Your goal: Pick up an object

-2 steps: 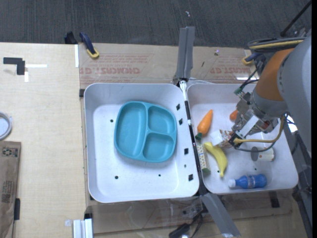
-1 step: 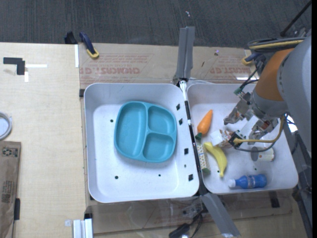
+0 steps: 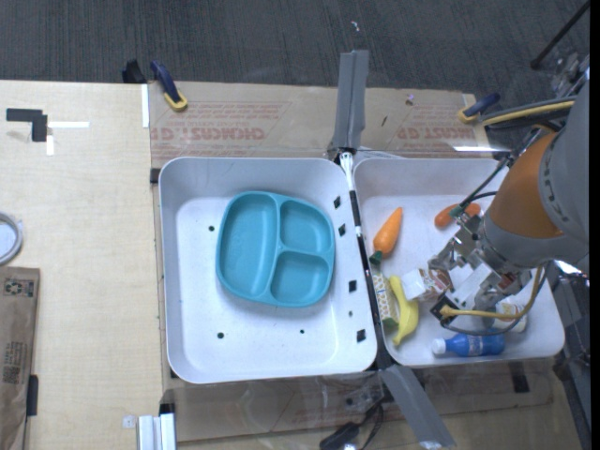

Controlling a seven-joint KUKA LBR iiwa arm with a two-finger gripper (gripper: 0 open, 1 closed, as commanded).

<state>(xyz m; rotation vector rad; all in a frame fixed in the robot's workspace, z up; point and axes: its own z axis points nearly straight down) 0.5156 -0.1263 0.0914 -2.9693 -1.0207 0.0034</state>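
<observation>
the hand [image 3: 457, 287] is low in the right white bin [image 3: 422, 181], near the curved yellow plastic banana [image 3: 404, 309] and blue bottle [image 3: 473, 346]. i cannot tell its state. it seems at the reaching step; next it must close on one object.

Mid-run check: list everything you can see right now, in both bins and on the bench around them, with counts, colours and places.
Bins: 2, white, side by side.
Divided plate: 1, teal, left bin.
Carrot: 1, orange, right bin, upper left.
Banana: 1, yellow, right bin, left side.
Bottle: 1, blue, white cap, right bin's near edge.
Clamps: 2, blue and yellow, far bench edge.
Tape roll: 1, clear, far left.
Arm: 1, grey and orange, over right bin.
Gripper: 1, beside banana.
</observation>
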